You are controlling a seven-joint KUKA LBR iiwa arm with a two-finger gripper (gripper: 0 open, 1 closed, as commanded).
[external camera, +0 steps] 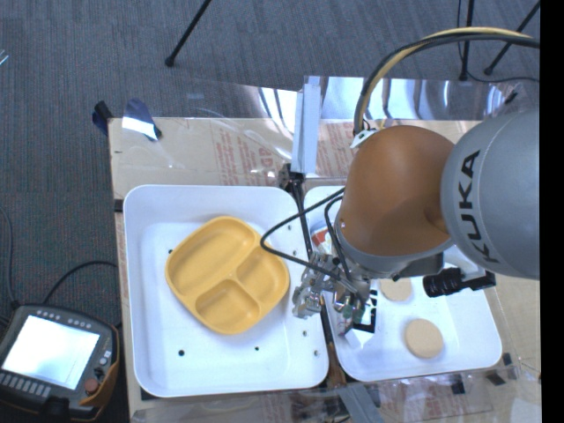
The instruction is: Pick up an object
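A yellow divided plate [228,273] lies in the left white bin [150,359], a little left of its middle. In the right white bin [480,352] lie two tan round discs: one [424,337] near the front, another [397,290] partly under the arm. My gripper [330,300] hangs over the divider between the two bins, just right of the plate's edge. Nothing shows between its fingers.
The grey and orange arm [414,201] covers most of the right bin. A teach pendant [55,352] lies on the floor at the lower left. Tripod legs [194,20] stand beyond the bench. A clear panel [308,135] stands upright behind the bins.
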